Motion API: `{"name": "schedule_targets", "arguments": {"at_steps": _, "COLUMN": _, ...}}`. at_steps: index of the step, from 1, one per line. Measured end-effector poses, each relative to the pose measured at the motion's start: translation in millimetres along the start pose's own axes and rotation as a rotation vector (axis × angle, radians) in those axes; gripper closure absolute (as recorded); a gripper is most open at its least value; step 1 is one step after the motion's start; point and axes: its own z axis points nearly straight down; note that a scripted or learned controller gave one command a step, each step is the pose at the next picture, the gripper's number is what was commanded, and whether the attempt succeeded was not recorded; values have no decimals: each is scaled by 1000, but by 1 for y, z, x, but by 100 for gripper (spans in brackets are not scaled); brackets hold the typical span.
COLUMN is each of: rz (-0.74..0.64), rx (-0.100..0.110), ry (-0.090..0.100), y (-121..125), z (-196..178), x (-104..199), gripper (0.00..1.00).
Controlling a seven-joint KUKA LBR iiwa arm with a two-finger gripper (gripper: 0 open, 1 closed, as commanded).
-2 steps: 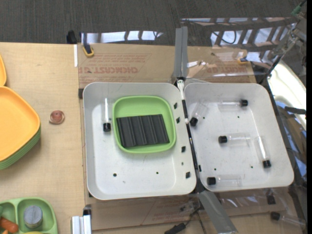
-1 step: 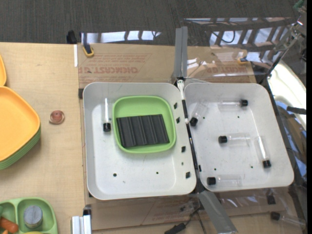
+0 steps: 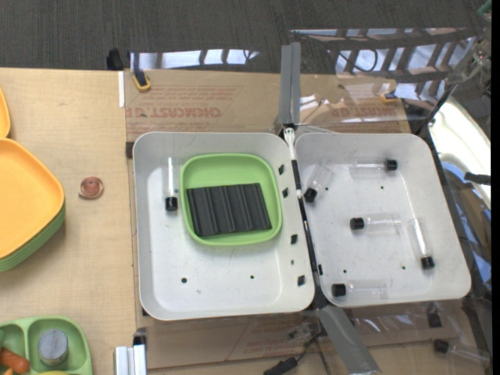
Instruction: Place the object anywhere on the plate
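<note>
You see the dark ridged object [image 3: 228,209] resting flat on the green plate [image 3: 191,172] in the left bin [image 3: 219,295]; placement looks complete. Claw state: cannot tell.

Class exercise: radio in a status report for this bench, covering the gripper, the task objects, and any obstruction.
Green plate in left bin, dark ridged block on it. Clear tubes with black caps loose: one beside plate, several in right bin. Path open.
</note>
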Motion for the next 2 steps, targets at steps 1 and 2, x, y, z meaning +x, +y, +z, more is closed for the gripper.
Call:
{"name": "schedule_targets", "arguments": {"at_steps": 1, "rz": 75, "rx": -1, "ry": 1, "y": 5, "z": -33, "x": 1, "gripper": 0}}
{"name": "schedule_targets", "arguments": {"at_steps": 2, "rz": 132, "rx": 0, "ry": -1, "y": 2, "z": 2, "x": -2, "gripper": 0}}
